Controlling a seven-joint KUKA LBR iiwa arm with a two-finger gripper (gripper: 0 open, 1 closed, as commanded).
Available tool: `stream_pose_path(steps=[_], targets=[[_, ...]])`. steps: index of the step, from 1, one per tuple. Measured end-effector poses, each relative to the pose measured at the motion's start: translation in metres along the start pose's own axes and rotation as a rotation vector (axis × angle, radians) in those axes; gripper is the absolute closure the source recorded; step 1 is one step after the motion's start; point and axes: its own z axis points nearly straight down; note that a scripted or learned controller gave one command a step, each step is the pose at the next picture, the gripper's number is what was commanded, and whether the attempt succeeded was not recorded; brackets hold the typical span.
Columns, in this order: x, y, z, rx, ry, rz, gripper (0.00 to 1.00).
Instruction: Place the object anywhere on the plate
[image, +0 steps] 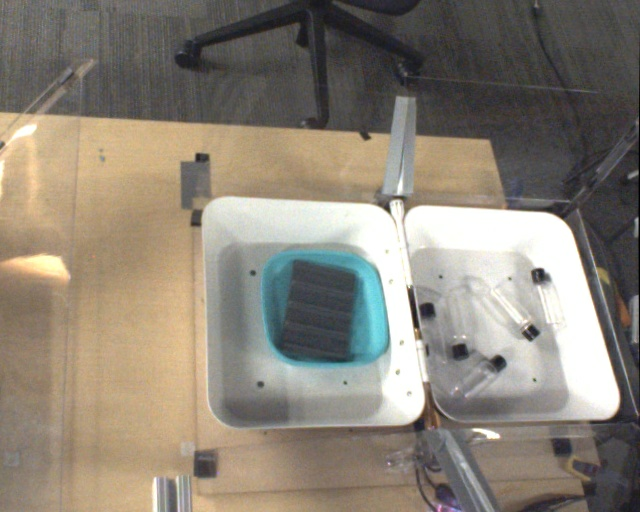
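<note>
Gripper width is something I cannot tell from this view, nor whether it carries anything. A dark ridged block (320, 310) lies flat on the teal plate (274, 300), well inside its rim, in the left bin (225, 300) on the worktop (100, 350). If that block is the object, I judge the placing done. The right bin (590, 300) holds several clear vials (510, 305) with black caps, scattered and lying on their sides.

Trouble from here would likely come from any further reach into the left bin: a nudge could slide the block off the plate or shift the plate itself. If a vial is meant instead, its round, slick body could roll away or slip from a pinch.

No brand, label or writing is legible anywhere.
</note>
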Motion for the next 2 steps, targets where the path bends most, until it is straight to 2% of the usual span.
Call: stream_pose_path(steps=[2], targets=[[-0.0047,0.005,0.0007,0.002,-0.001,0.268,0.0]])
